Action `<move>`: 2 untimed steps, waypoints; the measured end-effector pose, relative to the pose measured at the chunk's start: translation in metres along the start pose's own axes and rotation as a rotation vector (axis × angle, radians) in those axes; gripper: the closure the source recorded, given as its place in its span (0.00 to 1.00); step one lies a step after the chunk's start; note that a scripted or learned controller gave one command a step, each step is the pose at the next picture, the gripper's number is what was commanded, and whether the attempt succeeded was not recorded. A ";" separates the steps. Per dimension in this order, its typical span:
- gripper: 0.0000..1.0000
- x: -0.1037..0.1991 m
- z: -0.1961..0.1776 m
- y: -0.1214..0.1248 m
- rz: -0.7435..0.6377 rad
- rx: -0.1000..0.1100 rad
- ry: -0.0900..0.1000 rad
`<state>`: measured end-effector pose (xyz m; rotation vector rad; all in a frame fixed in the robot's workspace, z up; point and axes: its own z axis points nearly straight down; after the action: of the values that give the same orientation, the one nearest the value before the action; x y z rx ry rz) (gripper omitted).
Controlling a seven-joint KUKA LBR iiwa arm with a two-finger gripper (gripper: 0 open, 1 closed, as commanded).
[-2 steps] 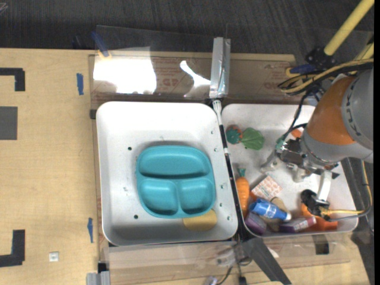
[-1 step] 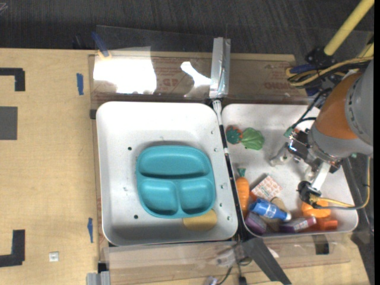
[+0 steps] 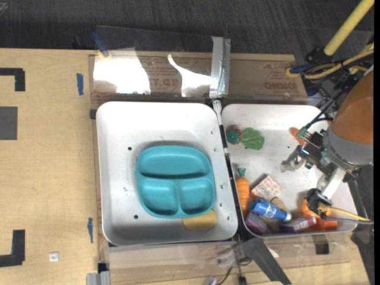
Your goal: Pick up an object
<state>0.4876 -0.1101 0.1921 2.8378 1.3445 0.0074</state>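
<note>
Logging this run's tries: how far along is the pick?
Nothing looks picked yet. The gripper sits low over the right bin with no object visibly between its fingers. The carrot, blue bottle and green toy lie in the bin; grasping and lifting remain.

Grey arm (image 3: pixel 350 144), orange band

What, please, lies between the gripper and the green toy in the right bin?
In the camera view, bare white bin floor lies between the gripper and the green toy; nothing rests on that stretch.
</note>
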 end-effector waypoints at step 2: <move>0.00 0.103 -0.054 0.014 0.620 0.003 -0.005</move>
<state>0.5632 -0.0389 0.2465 3.1153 0.4147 -0.0015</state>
